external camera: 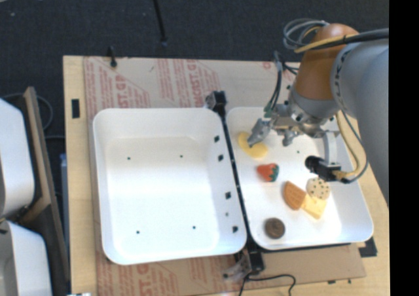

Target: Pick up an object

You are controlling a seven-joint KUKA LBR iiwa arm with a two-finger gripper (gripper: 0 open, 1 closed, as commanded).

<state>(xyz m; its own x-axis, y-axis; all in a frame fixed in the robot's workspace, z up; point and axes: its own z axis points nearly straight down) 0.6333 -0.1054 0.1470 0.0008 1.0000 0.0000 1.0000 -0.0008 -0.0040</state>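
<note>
Go slow and straight down over the yellow lump point(255, 149). Keep the pincer point(273, 133) spread wide, as now, with nothing between its fingers. Looks a bit off to one side: one finger point(258, 132) right at the top edge of the lump, maybe touching, the other out over bare white floor. Slide a little toward the middle wall first, so the lump sits in the gap. Then squeeze softly and lift. Watch out for that wall between the bins, just beside the lump. Not much room there for a finger. Stay away from the red berry point(267, 171) close below, too.

Yellow lump: small, roundish, smooth and a bit flat, like toy food. Lying in the right bin point(353, 232), up near its top left corner. Likely slippery and easy to push away, so pinch across its middle, not at its thin edge.
</note>
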